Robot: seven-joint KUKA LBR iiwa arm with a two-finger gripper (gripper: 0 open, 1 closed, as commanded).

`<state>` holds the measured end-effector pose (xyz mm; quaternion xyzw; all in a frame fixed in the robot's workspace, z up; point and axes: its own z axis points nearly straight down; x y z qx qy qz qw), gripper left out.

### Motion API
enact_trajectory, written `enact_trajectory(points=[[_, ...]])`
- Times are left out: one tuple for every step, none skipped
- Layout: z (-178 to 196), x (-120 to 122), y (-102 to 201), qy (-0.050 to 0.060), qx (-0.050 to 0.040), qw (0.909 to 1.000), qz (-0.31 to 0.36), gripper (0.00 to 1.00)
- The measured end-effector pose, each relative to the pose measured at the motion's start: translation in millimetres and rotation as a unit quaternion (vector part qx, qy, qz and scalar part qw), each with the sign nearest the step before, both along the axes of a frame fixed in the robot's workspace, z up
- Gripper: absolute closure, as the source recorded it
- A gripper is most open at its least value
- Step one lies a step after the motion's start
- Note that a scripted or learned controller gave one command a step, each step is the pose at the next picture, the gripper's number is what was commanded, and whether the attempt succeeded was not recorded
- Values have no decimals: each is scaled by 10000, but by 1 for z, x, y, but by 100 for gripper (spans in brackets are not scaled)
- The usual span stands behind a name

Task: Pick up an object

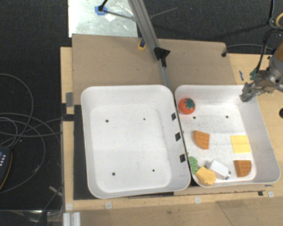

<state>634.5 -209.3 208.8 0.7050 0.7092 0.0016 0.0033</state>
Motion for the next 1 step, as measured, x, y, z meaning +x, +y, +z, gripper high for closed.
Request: enact_trajectory(points=[[14,-11,54,19,21,10000,20,100]])
